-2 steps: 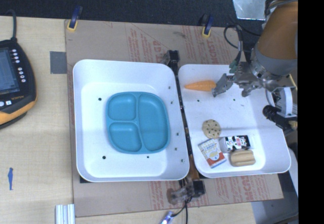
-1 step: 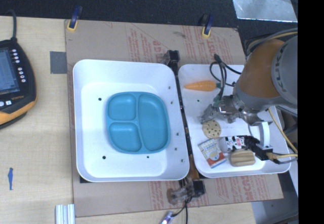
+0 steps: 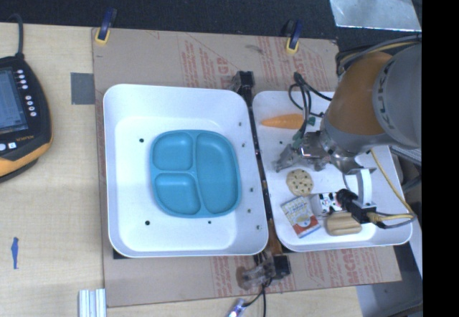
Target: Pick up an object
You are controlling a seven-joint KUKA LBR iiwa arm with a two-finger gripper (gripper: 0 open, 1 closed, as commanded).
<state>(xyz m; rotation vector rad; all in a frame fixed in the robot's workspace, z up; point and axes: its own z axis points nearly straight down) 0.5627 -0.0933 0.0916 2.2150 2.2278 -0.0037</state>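
An orange carrot is lying flat near the top of the right bin, pointing left. A round cookie with dark dots is lying flat in the middle. A small picture card is lying tilted below it. A tan block is lying just beside the card, near the bottom edge.

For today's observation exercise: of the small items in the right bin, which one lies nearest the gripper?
The round cookie, just below the gripper. The orange carrot lies farther up, and the small packet and tan block farther down.
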